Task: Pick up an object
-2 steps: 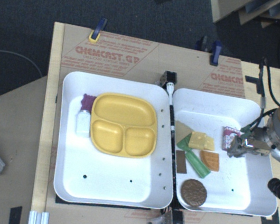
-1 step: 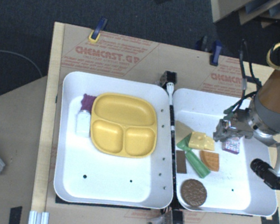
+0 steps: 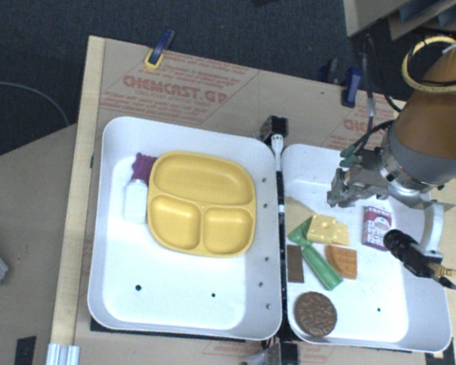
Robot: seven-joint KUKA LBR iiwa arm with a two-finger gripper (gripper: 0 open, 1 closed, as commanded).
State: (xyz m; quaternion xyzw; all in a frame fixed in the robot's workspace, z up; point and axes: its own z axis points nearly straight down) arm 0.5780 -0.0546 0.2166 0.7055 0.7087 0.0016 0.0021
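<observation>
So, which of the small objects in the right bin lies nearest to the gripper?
The pale yellow cheese-like wedge, just below the gripper. The dark red packet, tan square and brown round disc lie farther off.

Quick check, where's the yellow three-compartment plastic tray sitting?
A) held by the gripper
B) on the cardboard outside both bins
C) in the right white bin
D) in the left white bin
D: the yellow three-compartment plastic tray lies flat inside the left white bin, while the gripper hangs over the right white bin with its small items.
</observation>
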